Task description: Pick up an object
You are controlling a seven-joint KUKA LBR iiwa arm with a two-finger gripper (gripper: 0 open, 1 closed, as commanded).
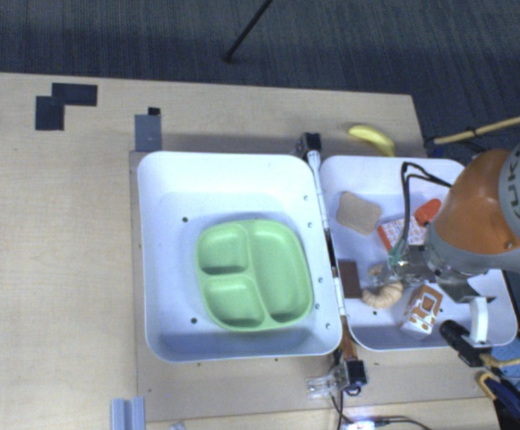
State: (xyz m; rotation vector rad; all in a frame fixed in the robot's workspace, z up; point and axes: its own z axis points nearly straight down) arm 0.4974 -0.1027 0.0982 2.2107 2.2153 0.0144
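Observation:
My gripper (396, 271) hangs low in the right bin (367, 337), under the arm's orange band (476, 211). Directly below its tip lies a beige pastry-like piece (383, 296); whether they touch is unclear. A dark brown bar (349, 279) lies just to its left by the bin wall. An orange-and-white carton (423, 309) lies to its lower right. Behind it are a red-and-white packet (388, 234), a tan square pad (358, 211) and a red-orange object (428, 210), partly covered by the arm.
The left bin (166, 240) holds a green divided plate (253, 274). A yellow banana (371, 138) lies on the bench behind the right bin. Black tape patches (63, 104) mark the bench at far left.

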